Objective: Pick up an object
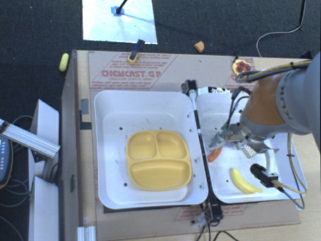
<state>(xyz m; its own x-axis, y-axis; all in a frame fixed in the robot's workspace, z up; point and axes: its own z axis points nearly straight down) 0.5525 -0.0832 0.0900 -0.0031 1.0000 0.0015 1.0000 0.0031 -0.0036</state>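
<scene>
Carrot — small, orange, lying in the right bin just below-left of my gripper. I judge it light, stiff, a bit slick — best pinched across its middle. Whether the gripper holds anything, I cannot tell from here.

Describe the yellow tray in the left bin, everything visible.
The tray is a yellow divided plate, plastic by its look, roughly square with rounded corners. It has three compartments: two small ones on the far side and one wide one on the near side, all bare. It lies flat, right side up, on the floor of the left bin, slightly right of centre, touching only the bin floor.
</scene>
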